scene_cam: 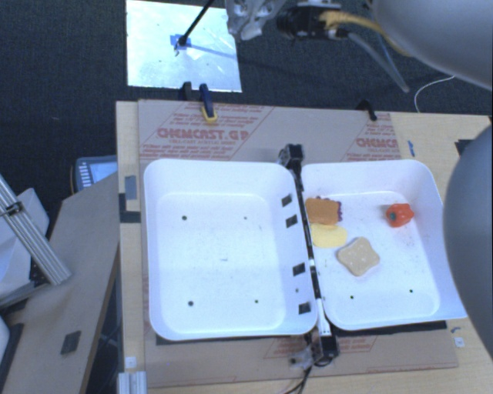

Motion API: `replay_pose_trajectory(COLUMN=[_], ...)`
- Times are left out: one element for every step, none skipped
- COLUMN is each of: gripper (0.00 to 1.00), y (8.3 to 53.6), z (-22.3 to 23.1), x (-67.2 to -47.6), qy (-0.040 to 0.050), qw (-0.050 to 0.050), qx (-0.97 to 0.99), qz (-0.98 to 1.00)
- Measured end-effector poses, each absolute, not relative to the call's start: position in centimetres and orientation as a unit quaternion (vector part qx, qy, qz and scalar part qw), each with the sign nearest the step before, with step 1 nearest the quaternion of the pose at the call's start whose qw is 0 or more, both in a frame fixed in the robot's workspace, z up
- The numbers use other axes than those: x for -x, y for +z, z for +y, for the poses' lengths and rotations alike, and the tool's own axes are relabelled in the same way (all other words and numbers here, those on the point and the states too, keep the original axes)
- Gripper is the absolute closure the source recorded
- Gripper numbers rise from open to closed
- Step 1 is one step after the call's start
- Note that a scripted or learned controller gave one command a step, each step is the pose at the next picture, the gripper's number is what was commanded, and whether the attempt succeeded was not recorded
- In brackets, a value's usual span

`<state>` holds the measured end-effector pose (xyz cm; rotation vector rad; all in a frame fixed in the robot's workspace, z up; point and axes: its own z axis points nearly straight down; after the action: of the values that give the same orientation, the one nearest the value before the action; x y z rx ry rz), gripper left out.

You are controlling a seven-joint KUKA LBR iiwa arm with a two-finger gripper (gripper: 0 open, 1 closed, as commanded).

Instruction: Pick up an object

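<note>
Grey arm (470, 254) at right edge, toast slice (358, 256) in right bin (416, 308), jaws (250, 19) far above, state unclear

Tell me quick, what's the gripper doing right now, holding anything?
Gripper: up at the top edge of the view, away from both bins; whether it is open or closed cannot be told.

brown board (231, 131) under bins | yellow clamp (208, 108) at its far edge

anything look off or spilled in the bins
Nothing stands out. The toy bread slice, yellow piece, orange-topped piece and red-orange piece lie inside the right bin, none spilled over its rim.
</note>
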<state>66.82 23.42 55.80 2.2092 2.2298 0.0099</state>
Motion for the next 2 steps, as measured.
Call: replay_pose_trajectory(gripper=[0.0, 1.0], y=[55.8, 56.9], z=[23.4, 23.5], x=[-66.8, -66.8], qy=[0.0028, 0.004], qw=[0.001, 0.002], qx=[-0.704, -0.702], qz=[0.711, 0.712])
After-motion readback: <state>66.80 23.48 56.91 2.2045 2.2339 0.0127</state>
